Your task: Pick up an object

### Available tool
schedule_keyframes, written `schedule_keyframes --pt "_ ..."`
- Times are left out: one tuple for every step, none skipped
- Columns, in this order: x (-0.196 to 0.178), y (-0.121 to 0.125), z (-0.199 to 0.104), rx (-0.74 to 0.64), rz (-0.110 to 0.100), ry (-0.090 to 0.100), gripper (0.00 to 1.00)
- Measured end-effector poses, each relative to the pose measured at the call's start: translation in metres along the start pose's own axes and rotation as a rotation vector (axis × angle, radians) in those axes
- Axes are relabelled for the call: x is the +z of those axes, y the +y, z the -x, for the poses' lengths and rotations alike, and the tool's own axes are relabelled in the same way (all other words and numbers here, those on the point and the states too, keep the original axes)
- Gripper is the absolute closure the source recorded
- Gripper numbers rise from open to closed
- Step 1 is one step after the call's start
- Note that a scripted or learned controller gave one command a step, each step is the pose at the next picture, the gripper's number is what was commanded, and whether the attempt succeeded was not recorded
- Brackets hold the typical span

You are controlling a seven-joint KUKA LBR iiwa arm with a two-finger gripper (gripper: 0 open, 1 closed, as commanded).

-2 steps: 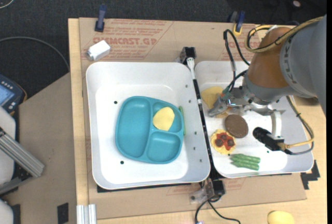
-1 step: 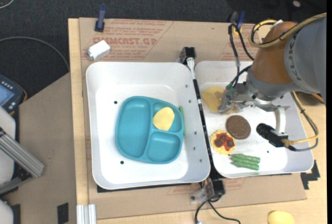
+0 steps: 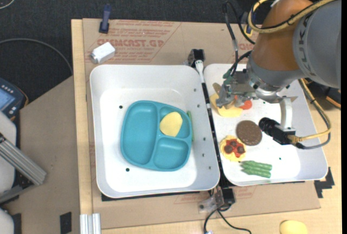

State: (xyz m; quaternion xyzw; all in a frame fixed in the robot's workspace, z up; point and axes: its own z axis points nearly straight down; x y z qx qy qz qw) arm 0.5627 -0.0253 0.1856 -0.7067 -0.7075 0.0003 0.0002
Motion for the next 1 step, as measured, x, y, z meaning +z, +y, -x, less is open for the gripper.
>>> schedule_keyframes --pt "-0.0119 -0.0246 -0.0765 -0.005 -0.002 0.003 1.00"
